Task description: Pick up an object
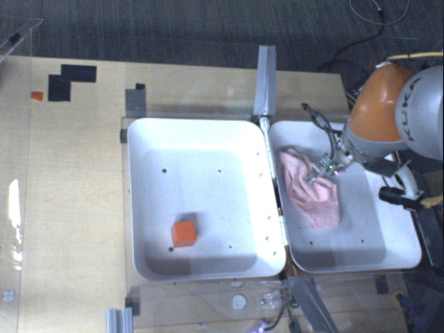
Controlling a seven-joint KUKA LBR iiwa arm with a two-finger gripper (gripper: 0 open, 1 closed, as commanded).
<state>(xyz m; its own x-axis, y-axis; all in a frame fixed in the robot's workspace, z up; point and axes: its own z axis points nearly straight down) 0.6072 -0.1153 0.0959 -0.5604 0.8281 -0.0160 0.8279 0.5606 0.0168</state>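
Pincer (325, 170) is down in the right bin (388, 252), its tip touching the upper right edge of the pink cloth (309, 189). Honestly can't tell if it's clenched or released, it's too small and blurry. The cloth lies crumpled just left of and below the pincer. Way off to its left, an orange block (184, 234) sits in the left bin (149, 186). No readable labels or writing anywhere on the surface (69, 207).

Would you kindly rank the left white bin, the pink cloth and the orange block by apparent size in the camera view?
1. Left shallow white bin, clearly largest.
2. Crumpled pink cloth, lying in the right bin.
3. Small orange block, smallest, inside the left bin.
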